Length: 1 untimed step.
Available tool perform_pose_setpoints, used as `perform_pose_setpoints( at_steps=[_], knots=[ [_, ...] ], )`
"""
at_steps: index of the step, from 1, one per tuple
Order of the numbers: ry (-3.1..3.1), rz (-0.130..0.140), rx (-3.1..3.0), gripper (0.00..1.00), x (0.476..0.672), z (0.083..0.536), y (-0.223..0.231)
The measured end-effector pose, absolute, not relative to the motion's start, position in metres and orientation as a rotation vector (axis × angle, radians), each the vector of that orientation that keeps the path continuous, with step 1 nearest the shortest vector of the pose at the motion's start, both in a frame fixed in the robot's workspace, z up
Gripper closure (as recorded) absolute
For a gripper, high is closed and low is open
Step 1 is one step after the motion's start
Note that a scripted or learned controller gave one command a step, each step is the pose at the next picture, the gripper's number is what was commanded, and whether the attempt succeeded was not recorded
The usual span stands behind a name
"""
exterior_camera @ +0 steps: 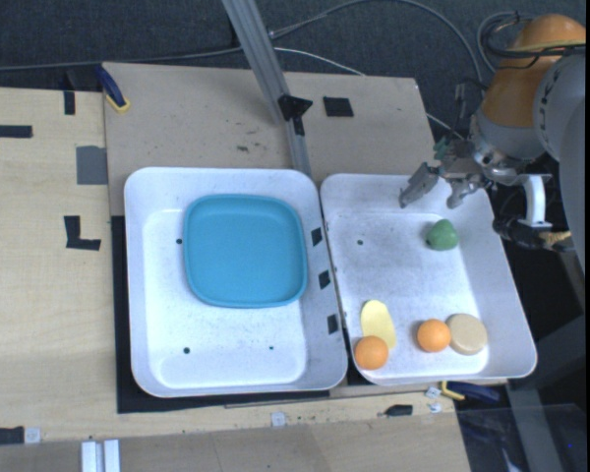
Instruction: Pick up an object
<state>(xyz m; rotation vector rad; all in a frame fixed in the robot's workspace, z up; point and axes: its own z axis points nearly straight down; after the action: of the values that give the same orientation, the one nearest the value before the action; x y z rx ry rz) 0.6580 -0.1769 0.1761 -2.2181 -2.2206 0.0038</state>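
the surface (49, 293) is pale plywood with dark tape marks, and it carries two shallow white bins side by side so that things can be lifted out of one while the other stands ready. the left bin (152, 264) is glossy moulded plastic with rounded corners, and a smooth turquoise square plate (245, 250) lies flat in its middle, soft-cornered with a low raised rim. the right bin (497, 293) is the same white plastic, lightly speckled with grey scuffs, and holds the small things. the arm (531, 77), grey metal with an orange band, reaches in from the right over that bin's far edge. its tool (435, 191) hangs above the far end of the bin with its two dark fingers spread apart and nothing between them, which i judge to be a stance for coming down on something. closest to it, just below and a little right, sits a matte green lump (442, 234), roundish, the likeliest thing to pick. along the near wall lie a beige disc (467, 333), a pale yellow oval (377, 320), and two orange balls (433, 335) (371, 352), all smooth and rounded, likely to roll under a pinch.
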Motion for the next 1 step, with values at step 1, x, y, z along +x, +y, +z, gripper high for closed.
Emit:
perform_pose_setpoints(
  at_steps=[1],
  knots=[
    [-2.22,0.004,-2.218,0.0,0.6601,0.1327,-0.1781]
  ],
)
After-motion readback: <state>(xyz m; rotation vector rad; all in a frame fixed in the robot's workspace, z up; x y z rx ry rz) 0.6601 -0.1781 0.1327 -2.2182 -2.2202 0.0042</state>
